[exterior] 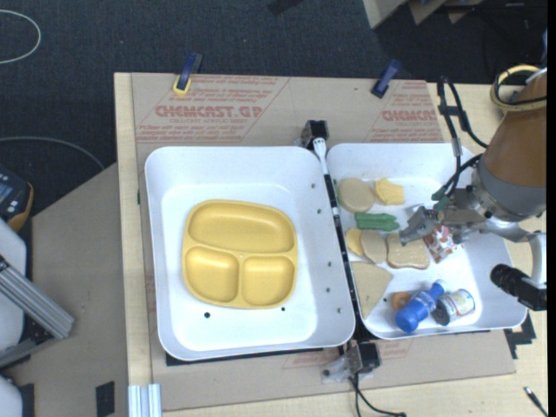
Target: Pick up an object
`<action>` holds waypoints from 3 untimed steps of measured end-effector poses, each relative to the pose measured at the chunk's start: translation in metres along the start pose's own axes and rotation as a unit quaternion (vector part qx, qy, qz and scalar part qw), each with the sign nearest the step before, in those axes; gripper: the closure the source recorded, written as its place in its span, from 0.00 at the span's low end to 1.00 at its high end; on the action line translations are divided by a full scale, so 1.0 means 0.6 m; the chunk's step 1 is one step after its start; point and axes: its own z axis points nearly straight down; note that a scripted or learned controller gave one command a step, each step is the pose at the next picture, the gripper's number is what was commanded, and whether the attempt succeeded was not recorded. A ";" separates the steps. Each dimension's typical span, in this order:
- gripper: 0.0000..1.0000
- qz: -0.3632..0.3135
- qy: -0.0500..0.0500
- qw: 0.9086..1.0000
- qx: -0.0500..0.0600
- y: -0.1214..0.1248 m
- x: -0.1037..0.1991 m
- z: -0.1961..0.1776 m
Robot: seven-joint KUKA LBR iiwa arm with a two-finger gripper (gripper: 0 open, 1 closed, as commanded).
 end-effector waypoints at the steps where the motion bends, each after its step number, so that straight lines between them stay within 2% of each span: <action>1: 0.00 -0.002 -0.001 1.000 -0.007 0.005 0.000 -0.012; 2: 0.00 -0.001 0.000 1.000 -0.003 0.002 -0.012 0.088; 3: 0.00 -0.001 0.000 1.000 -0.005 0.005 -0.019 0.160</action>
